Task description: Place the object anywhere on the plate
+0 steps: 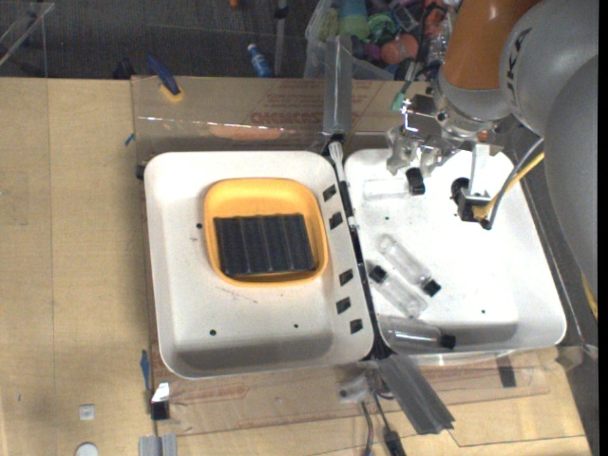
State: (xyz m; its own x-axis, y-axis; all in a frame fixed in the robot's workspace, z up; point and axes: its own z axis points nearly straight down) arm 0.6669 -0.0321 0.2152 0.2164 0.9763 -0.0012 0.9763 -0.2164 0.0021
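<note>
Two white bins (180, 340) here: one orange plate (264, 196) in the left, one clear bottle (407, 272) in the right, end effector (443, 188) spread, pinching nothing.

white bins: 2, the left one (171, 255) and the right one (513, 274)
orange plates: 1 (220, 198), in the left bin
black ridged pads: 1 (264, 243), on the plate
clear objects: 1 (404, 269), in the right bin
arms: 1 (494, 27)
</note>
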